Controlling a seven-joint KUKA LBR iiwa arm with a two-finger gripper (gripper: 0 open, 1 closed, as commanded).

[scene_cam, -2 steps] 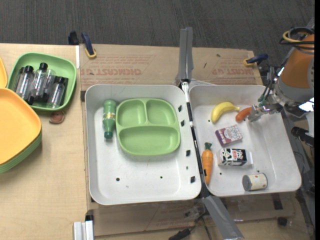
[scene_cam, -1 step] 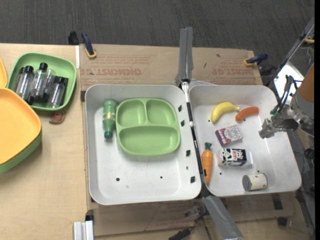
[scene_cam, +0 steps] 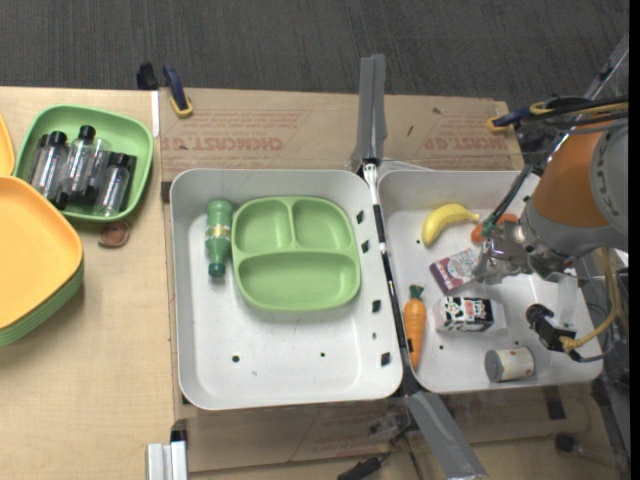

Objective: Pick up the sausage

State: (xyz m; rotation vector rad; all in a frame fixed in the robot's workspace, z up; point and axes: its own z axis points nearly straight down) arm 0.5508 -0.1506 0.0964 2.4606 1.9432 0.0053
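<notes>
Just right of the banana (scene_cam: 447,220), the gripper (scene_cam: 493,258) hangs low in the right bin (scene_cam: 440,368); whether it is wide or narrow I cannot tell. What may be the sausage (scene_cam: 505,222) peeks out red beside the banana's tip, mostly hidden by the arm, so the grasp should centre there, clear of the banana.

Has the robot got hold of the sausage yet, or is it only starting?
Nothing looks finished. In hand: the gripper is low in the right bin, between the banana and the milk carton, next to a small reddish-orange piece that may be the sausage, partly hidden by the arm. Whether it is gripped, I cannot tell. Left: a sure grip and the lift.
</notes>
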